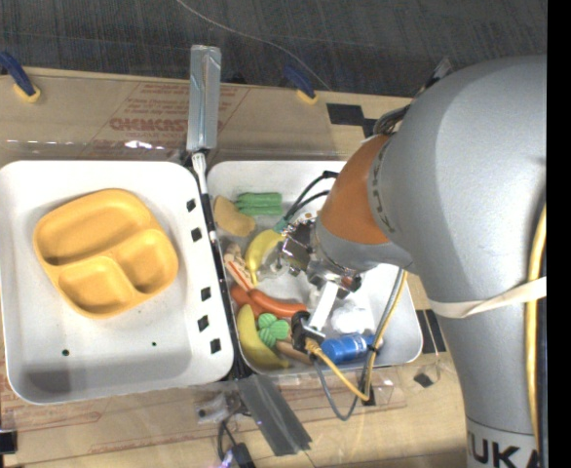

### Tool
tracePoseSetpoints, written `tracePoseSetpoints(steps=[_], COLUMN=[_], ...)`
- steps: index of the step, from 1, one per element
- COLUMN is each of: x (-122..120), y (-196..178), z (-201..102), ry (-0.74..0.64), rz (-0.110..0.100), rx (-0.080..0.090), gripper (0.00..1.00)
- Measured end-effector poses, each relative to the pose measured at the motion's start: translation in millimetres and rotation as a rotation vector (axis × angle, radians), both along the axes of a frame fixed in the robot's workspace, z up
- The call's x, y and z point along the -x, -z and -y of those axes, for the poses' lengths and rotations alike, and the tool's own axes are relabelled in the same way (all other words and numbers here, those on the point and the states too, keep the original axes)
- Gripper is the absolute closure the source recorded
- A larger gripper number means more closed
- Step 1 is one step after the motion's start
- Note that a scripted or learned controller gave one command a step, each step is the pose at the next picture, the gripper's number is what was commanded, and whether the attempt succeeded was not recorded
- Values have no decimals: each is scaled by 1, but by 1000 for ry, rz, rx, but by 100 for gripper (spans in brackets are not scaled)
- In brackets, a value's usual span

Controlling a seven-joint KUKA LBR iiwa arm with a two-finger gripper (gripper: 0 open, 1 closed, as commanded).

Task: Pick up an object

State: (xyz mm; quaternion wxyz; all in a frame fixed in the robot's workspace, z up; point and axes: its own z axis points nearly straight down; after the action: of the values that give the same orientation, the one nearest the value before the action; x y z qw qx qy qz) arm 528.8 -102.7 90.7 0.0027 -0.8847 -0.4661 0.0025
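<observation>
Gripper (293, 248) down in right bin (266, 172), about mid-bin, wrist covering it; spread or closed, cannot tell. Banana (262, 249) just beside it at 9 o'clock, carrot (266, 303) at 7, green piece (258, 203) at 11, tan piece (233, 215) at 10, perhaps bread. Left bin (13, 291), at 9 o'clock, holds a yellow tray (105, 252).

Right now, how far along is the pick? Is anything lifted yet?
Done: the tool sits low inside the right bin. In hand: nothing I can confirm, because the arm hides its tip. The orange carrot, yellow banana and green toy lie on the bin floor. Left: close on one and lift it clear.
</observation>
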Motion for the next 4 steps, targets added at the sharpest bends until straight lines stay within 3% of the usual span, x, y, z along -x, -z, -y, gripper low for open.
tracePoseSetpoints(steps=[1,2,3,4], x=[-52,-40,-85,-85], y=[0,1,0,-9], z=[0,-13,-3,-7], ry=[253,483,705,692], rz=[1,-4,1,-5], rx=[2,2,4,3], gripper=[0,0,0,100])
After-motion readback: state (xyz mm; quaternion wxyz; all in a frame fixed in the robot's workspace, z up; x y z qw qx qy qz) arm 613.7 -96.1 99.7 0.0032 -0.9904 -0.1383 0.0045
